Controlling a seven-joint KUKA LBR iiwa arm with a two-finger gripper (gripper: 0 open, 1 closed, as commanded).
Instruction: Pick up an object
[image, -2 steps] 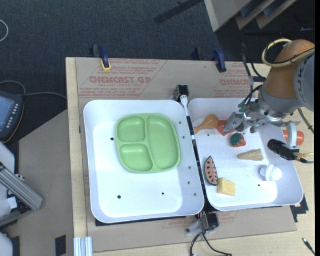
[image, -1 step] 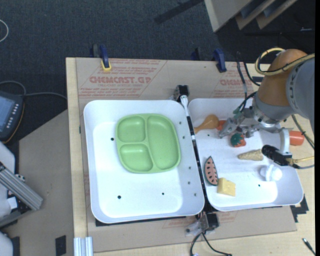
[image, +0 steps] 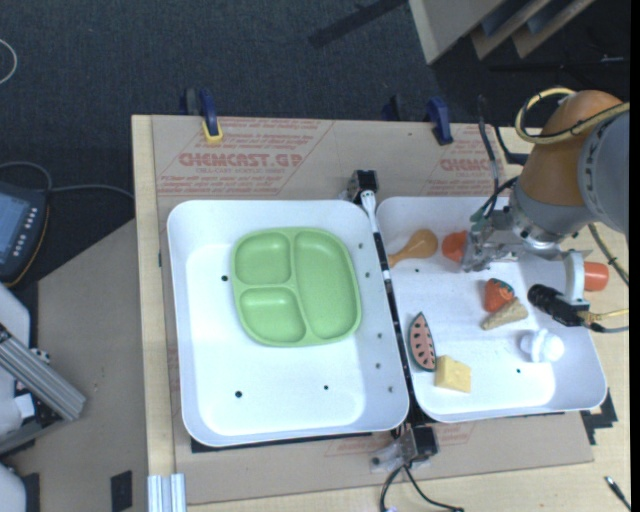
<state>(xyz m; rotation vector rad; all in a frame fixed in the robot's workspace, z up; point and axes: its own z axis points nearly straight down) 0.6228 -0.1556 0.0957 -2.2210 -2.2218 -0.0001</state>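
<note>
The pincer (image: 478, 252) hangs low over the far part of the right-hand white bin (image: 575, 385), at the end of a grey arm with an orange band that reaches in from the right. From this angle I cannot tell whether it is parted or closed, and nothing can be seen gripped in it. Just beside it, to the left, sits a small orange-red item (image: 455, 244), and further left a tan drumstick-shaped toy (image: 414, 246) lies near the bin's left wall. Nearer the camera in the same bin are a red strawberry-like piece (image: 499, 294), a beige wedge (image: 505, 316) touching it, a white lump (image: 543, 346), a watermelon slice (image: 422, 341) and a yellow cheese block (image: 453, 375). The left-hand white bin (image: 215, 400) holds a green divided plate (image: 297, 286). Both bins rest on a counter (image: 160, 160) covered in brown board.
</note>
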